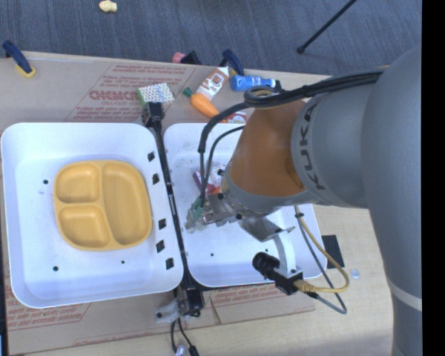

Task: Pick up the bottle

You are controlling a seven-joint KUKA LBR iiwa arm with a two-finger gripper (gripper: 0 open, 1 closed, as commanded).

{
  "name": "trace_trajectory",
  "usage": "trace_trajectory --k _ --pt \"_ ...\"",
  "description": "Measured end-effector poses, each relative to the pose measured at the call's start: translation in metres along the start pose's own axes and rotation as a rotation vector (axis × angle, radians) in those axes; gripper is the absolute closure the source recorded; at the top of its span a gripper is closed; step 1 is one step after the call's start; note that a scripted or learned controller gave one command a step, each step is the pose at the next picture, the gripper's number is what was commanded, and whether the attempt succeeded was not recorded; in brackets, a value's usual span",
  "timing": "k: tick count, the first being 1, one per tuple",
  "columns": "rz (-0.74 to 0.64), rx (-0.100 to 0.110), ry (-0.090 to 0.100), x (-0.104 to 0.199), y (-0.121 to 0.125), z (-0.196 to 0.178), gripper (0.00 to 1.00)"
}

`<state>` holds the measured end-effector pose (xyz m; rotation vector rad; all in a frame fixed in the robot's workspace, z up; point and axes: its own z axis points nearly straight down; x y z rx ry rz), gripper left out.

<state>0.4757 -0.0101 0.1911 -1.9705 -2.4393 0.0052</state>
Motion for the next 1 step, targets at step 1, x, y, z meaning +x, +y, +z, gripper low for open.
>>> trace_trajectory --k 1 --pt "0.140 -0.003 -0.002 0.0378 0.0084 -0.0580 1.00"
